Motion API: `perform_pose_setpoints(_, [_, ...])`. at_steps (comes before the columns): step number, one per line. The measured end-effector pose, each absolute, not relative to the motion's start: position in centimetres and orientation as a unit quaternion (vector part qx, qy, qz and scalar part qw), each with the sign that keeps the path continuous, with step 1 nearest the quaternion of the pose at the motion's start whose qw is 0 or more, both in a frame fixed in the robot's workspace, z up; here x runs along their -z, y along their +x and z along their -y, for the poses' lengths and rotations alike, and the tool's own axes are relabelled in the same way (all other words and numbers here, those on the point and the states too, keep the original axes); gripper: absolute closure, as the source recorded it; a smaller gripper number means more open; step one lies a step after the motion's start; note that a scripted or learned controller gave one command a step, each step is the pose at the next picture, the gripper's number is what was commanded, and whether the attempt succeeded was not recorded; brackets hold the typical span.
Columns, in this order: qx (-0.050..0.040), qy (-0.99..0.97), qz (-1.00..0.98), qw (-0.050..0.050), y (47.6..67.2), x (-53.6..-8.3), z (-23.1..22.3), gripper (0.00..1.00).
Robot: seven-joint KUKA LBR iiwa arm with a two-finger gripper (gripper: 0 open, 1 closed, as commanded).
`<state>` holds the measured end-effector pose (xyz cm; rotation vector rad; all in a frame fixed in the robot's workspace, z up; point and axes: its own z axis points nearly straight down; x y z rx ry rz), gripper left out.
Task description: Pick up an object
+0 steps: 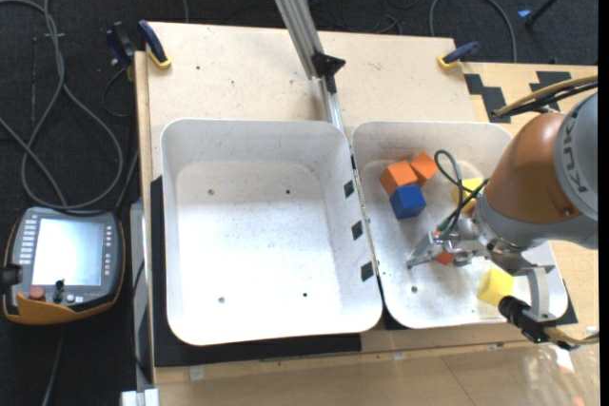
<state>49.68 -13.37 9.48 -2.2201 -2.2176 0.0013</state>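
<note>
The arm's glossy orange band [538, 171] reads "KU". Lower right, the gripper [433, 254] sits near a matte blue cube [408, 201]; its grasp I cannot tell.

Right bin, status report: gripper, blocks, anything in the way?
Gripper down in right bin. Blue block and orange block just beyond, untouched. Yellow block beside the wrist.

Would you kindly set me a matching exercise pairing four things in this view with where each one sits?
Things:
1. blue cube
2. yellow block
3. gripper
4. pendant

Places:
A. on the floor, left of the bench
B. near right corner of the right bin
C. beside the orange blocks
D. over the right bin's middle

Pairs: 1-C; 2-B; 3-D; 4-A
</note>
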Motion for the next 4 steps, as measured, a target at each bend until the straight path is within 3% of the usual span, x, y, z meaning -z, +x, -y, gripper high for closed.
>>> perform_pose_setpoints(1, [0.0019,-0.705,0.709,-0.002,56.3,-9.6,11.0,0.00])
perform_pose_setpoints(2, [0.0035,-0.705,0.709,-0.004,61.0,-20.0,8.7,0.00])
perform_pose_setpoints(3, [-0.0014,-0.708,0.706,0.002,51.8,-19.5,8.7,0.00])
perform_pose_setpoints(4, [-0.0004,-0.706,0.708,-0.001,61.5,-9.1,10.1,0.00])
